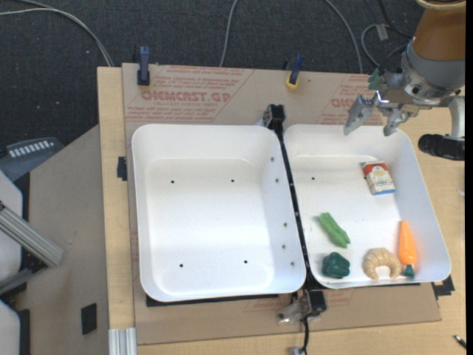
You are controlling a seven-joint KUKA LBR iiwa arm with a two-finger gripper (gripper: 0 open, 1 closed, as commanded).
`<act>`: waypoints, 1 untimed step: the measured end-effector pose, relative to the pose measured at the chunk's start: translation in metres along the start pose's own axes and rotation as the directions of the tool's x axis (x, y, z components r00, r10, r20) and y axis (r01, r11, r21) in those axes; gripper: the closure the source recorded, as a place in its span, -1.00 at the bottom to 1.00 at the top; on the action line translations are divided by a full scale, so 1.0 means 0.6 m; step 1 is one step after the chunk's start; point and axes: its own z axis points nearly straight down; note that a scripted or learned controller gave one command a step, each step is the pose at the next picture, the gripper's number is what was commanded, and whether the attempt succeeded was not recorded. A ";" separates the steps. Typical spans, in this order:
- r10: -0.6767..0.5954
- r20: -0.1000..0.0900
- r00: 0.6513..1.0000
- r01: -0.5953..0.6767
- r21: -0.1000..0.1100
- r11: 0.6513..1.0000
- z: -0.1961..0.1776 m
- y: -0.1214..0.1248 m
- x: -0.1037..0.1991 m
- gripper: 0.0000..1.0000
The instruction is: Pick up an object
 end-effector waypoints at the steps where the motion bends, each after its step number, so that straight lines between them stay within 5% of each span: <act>1: -0.002 -0.001 1.000 0.002 0.003 1.000 0.047 -0.126 0.073 -1.00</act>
